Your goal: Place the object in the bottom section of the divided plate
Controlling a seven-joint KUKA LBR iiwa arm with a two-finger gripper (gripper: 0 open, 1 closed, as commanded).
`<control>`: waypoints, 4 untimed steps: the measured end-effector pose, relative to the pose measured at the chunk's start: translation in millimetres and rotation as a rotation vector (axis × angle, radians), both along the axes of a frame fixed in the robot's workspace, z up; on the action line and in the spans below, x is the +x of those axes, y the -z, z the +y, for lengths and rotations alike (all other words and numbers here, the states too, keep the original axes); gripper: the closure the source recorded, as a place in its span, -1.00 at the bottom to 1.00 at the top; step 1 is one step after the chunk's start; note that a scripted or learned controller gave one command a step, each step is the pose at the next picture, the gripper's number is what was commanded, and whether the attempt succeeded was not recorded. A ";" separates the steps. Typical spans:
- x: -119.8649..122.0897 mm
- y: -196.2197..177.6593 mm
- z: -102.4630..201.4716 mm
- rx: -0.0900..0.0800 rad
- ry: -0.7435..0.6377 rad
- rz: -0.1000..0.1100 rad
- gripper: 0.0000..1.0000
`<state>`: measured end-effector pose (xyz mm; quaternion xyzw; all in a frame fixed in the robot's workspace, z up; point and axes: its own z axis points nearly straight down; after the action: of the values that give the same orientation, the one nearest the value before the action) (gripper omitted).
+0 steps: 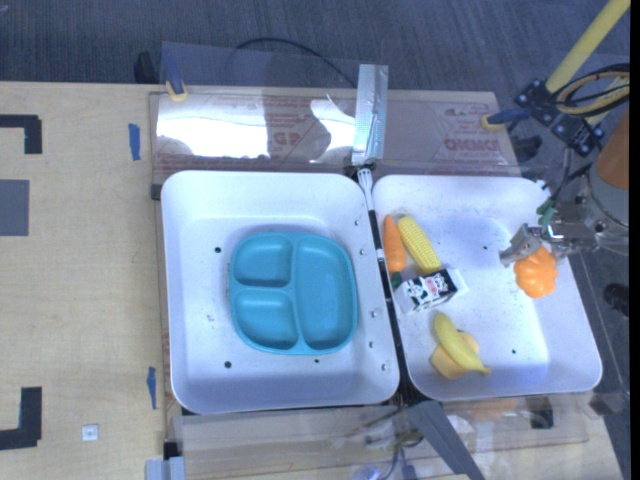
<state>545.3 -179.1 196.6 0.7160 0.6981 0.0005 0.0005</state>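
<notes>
The claw (528, 251) sits over the right side of the right bin (575, 363), with an orange fruit (537, 276) just below its tips; I cannot tell whether the fruit is gripped. In that bin lie a corn cob (418, 243) beside a carrot (394, 249), a small black-and-white carton (430, 289) with unreadable print, and a banana (457, 350). The blue divided plate (296, 292) rests in the left bin (190, 268) on the table (75, 268). Red lettering on the clear panel (440, 130) behind is too blurred to read.
</notes>
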 end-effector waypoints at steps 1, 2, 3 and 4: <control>23.8 7.5 92.0 0.001 0.159 0.001 1.00; 59.2 100.5 64.0 0.000 0.073 0.004 1.00; 47.2 9.4 139.6 0.000 -0.085 -0.006 1.00; -19.3 12.7 202.1 0.002 -0.113 0.004 1.00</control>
<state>526.0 23.0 183.9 0.6754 0.7374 -0.0003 -0.0018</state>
